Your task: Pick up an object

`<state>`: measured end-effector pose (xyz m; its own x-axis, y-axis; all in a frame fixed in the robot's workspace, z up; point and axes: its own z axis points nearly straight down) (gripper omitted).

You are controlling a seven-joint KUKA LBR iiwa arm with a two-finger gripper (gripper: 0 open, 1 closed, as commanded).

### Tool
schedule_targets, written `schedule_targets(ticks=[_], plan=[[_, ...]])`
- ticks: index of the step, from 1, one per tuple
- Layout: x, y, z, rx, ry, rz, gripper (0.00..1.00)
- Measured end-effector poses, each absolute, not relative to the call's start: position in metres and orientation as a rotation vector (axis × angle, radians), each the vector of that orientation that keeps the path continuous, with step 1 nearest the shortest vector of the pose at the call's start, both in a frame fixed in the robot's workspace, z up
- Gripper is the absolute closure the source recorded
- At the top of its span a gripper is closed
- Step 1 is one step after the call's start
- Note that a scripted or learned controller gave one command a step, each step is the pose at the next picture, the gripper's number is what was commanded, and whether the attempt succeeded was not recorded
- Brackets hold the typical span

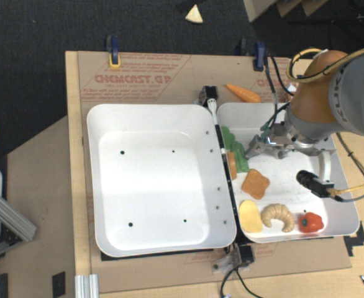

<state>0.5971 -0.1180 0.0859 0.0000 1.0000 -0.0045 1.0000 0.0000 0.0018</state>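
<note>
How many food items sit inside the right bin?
5 seen: green piece by the divider, bread mid-bin, yellow piece, croissant and tomato along the near wall. The arm may hide more.

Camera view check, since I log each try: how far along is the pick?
Nothing looks lifted. The croissant, tomato and yellow piece all lie in the right bin. The pincer hangs over that bin. Grasping and lifting remain.

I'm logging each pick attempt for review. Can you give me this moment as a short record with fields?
arm: over the right bin, reaching in from the right
end effector: low over the bin's upper left part, near the green item
right bin front row: yellow piece, croissant, tomato
mid bin: brown piece
outside bins: carrot on the board
left bin: white, shallow
</note>
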Motion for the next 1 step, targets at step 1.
schedule_targets(ticks=[1], plan=[[0.5257,-0.0923,0.0849,2.226,2.219,-0.004,0.00]])
